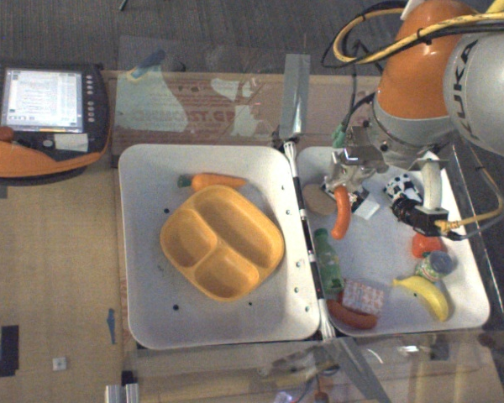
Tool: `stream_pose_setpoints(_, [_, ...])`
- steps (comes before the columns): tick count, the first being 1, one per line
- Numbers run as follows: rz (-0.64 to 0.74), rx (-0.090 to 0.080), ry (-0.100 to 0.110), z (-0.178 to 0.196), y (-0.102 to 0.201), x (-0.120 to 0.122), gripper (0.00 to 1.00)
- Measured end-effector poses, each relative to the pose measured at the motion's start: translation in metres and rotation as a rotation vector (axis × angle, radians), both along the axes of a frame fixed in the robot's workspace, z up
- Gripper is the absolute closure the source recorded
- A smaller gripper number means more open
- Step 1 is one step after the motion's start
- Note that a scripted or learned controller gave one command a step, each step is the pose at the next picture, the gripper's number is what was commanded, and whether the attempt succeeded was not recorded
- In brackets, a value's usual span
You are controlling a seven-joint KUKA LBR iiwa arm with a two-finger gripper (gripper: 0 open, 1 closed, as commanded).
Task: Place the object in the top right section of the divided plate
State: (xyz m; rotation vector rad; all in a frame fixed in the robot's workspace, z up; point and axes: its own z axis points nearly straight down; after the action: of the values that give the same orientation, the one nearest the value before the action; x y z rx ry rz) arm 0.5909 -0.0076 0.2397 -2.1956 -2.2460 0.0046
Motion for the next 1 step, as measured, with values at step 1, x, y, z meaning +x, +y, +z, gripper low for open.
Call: stream_pose_setpoints(1, [0.166, 0.001, -0.002, 0.102, 0.0683, 0.0764, 1.0])
